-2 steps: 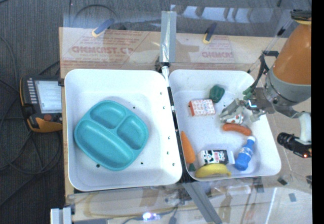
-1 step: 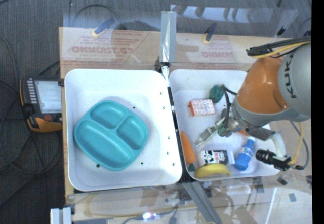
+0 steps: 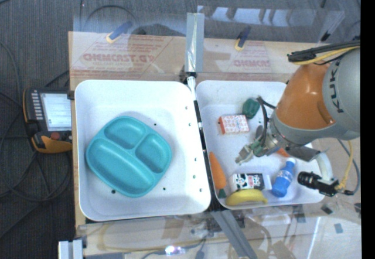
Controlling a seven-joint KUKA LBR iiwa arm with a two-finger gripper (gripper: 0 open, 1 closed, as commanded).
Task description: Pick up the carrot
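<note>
The slim orange carrot point(image 3: 217, 173) lies against the left wall of the right-hand white bin point(image 3: 234, 89), lower centre of frame, its long axis running top to bottom. The hand point(image 3: 249, 153), spread and pinching nothing, hovers just right of it.

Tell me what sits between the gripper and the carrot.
Nothing visible. The gripper hangs over bare bin floor, and the carrot lies to its lower left against the bin's left wall. The milk carton sits below that line.
</note>
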